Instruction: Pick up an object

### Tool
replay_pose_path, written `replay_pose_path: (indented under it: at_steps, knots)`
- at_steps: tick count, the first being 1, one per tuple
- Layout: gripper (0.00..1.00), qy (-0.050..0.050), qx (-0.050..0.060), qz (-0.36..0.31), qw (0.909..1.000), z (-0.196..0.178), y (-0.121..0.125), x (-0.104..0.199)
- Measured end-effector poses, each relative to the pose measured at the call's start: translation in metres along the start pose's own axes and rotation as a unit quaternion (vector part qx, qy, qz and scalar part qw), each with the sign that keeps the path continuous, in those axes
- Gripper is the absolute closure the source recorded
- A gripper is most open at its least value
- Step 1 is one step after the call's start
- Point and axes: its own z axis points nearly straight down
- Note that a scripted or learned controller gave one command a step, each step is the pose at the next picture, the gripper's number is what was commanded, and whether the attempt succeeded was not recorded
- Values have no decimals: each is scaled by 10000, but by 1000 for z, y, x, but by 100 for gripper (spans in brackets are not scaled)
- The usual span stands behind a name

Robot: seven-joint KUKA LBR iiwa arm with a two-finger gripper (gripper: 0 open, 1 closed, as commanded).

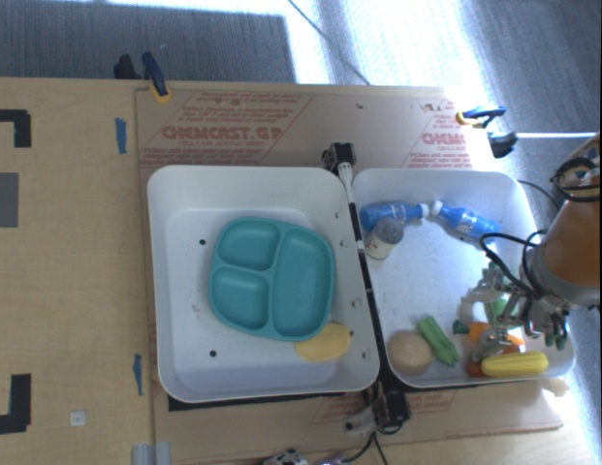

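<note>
The right bin (pixel 446 184) holds a blue bottle (pixel 383 212) and a second blue bottle (pixel 462 220) at its far side. Near its front lie a tan round object (pixel 409 353), a green pepper-like piece (pixel 437 339), an orange piece (pixel 487 334) and a yellow corn-like piece (pixel 514 363). My gripper (pixel 506 310) is low in the right bin's near right corner, directly over the orange and yellow pieces. Its metal fingers point down among them.
A teal divided plate (pixel 272 277) lies in the left bin (pixel 174 289), with a yellow lemon-like object (pixel 325 343) at its front edge. A small white and grey cup (pixel 383 237) stands by the divider. Cables run across the right bin.
</note>
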Motion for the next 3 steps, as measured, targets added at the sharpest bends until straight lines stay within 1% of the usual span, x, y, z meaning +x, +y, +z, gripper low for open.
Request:
replay_pose_path:
  at_steps: [1, 2, 3]
  knots:
    - [0, 35, -7, -1160, 9932, 2, -23, -39]
    - [100, -8, -12, -1146, 9934, -9, -22, -41]
    - [0, -4, -13, -1148, 9934, -9, -22, -41]
